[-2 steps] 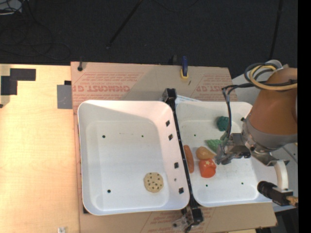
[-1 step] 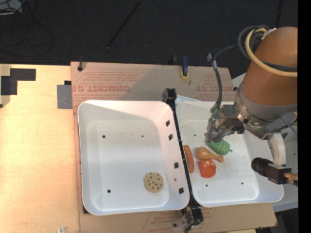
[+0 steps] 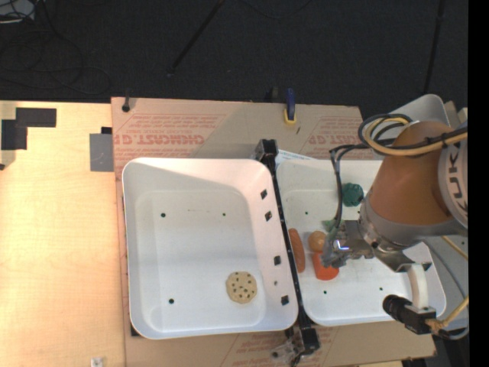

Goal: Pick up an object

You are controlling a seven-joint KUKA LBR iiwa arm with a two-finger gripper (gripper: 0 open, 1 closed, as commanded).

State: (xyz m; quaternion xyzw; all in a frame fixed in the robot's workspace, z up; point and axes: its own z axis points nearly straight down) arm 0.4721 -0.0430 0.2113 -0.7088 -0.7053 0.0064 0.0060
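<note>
Pincer (image 3: 337, 251) low in the right bin (image 3: 367, 312) — fingers' spread cannot be told. Just beside it: a red object (image 3: 327, 272), an orange ball (image 3: 316, 241), a hot dog (image 3: 296, 251) along the divider. Farther back, a teal object (image 3: 352, 194). In the left bin (image 3: 153, 205) — a cookie (image 3: 241, 287).

Tan speckled cookie (image 3: 241, 287), perhaps chocolate-chipped; teal lump (image 3: 352, 194); white bins (image 3: 145, 182).
</note>
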